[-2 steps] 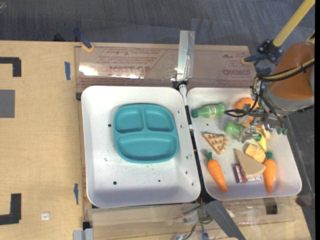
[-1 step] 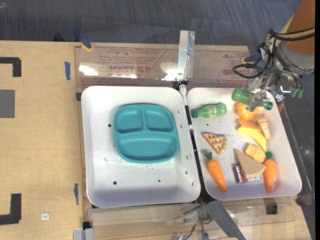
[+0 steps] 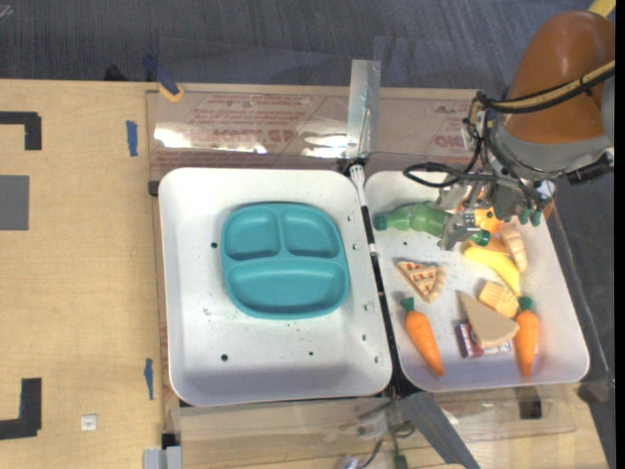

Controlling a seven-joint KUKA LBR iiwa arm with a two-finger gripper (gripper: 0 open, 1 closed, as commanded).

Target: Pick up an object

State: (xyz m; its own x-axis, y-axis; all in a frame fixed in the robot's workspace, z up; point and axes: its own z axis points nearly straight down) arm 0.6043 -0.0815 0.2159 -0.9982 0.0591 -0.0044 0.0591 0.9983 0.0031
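Teal divided plate [image 3: 284,260] is sitting in left bin [image 3: 186,350]. Gripper [image 3: 467,225] is hovering in right bin [image 3: 566,345] at its 12 o'clock, just over green bottle [image 3: 412,220] and banana [image 3: 491,264]; finger gap can't be read. Carrots [image 3: 424,340] are lying toward 6 o'clock.

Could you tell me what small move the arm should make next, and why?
Probably a short descent: the gripper hovers in the right bin over the green bottle's end, beside the banana, and no object shows between its fingers.
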